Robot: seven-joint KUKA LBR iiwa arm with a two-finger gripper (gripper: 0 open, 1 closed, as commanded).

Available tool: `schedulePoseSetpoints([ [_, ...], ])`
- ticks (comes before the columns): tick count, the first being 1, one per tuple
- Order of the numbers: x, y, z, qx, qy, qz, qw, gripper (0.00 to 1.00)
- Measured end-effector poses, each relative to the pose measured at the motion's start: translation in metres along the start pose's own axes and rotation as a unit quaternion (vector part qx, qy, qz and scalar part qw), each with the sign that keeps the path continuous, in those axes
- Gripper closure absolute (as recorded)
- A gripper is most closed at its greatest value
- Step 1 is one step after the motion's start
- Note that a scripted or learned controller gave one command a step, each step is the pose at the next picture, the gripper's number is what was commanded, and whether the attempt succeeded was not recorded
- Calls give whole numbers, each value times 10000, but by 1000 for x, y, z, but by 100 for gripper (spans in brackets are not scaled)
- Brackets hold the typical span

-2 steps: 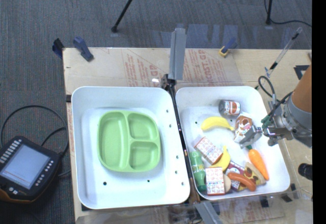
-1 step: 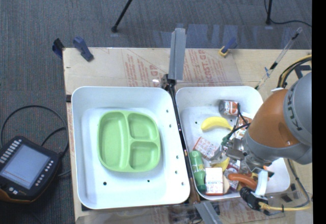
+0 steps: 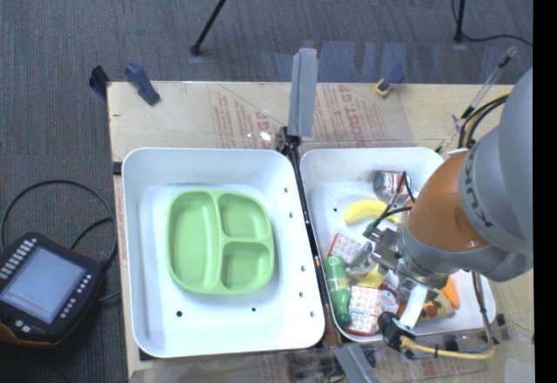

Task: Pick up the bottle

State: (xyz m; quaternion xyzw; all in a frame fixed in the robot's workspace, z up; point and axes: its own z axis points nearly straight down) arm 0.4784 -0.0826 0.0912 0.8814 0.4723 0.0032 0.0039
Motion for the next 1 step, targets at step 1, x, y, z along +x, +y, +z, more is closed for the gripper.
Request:
schedulePoseSetpoints([
  [1, 58, -42, -94, 83, -31, 459, 9989, 0],
])
